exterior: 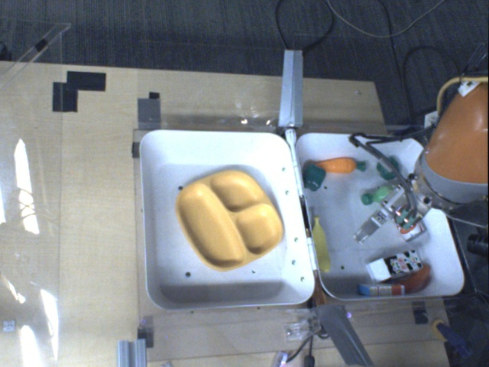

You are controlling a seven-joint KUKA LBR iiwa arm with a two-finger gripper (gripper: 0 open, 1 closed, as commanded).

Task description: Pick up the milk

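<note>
The arm [458,140] reaches in from the right, wrist angled down over the right bin [344,277]. Its gripper [370,228] hangs with fingers spread, holding nothing. The milk carton [396,266] lies just below it, near the bin's front edge.

Glossy white plastic bins [153,205] on a pale wood-look bench [76,205].

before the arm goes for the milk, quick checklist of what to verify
1. Milk carton located, lying near the right bin's front edge: ok.
2. Gripper over the carton: not ok, it sits up and left of it.
3. Carton between the fingers: not ok, nothing held.
4. Room around the carton: not ok, a brown item lies against it.
5. Finger opening: cannot tell.
6. Carrot clear of the path: ok.
</note>
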